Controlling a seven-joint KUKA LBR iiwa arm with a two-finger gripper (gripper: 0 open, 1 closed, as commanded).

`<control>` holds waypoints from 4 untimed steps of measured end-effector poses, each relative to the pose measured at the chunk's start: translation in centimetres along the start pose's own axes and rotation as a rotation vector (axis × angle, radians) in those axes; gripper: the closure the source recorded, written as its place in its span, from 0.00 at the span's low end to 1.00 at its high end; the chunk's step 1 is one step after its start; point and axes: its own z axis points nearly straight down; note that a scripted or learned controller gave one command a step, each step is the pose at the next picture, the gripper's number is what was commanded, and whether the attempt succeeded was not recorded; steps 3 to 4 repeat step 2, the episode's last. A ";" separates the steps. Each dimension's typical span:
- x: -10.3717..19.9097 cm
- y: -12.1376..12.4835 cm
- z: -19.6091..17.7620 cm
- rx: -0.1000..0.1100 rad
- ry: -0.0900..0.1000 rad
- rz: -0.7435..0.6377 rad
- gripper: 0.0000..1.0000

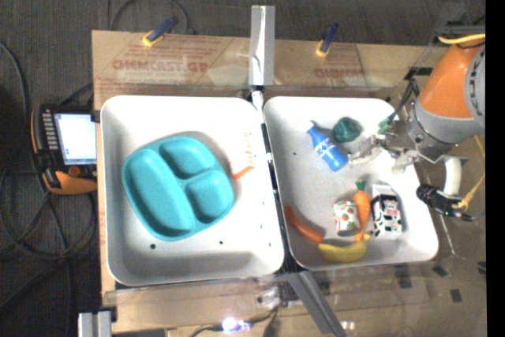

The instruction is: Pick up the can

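White bins sit side by side on the counter [158, 59]: the left bin [118, 249] holds a turquoise divided plate [180, 185]. The grey and orange arm [454, 102] reaches over the right bin [410, 245] — its tool [371, 144] hangs beside a blue bottle [326, 147], grip state impossible to tell. Below lie a banana [343, 250], a carrot [361, 209] and the can [387, 215] — black-and-white patterned, near the bin's right wall.
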 end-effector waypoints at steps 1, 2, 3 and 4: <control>6.5 -6.3 4.4 -0.022 -0.003 0.149 0.00; 8.5 -9.8 4.5 -0.024 0.004 0.412 0.00; 8.5 -9.8 4.5 -0.024 0.004 0.412 0.00; 8.5 -9.8 4.5 -0.024 0.004 0.412 0.00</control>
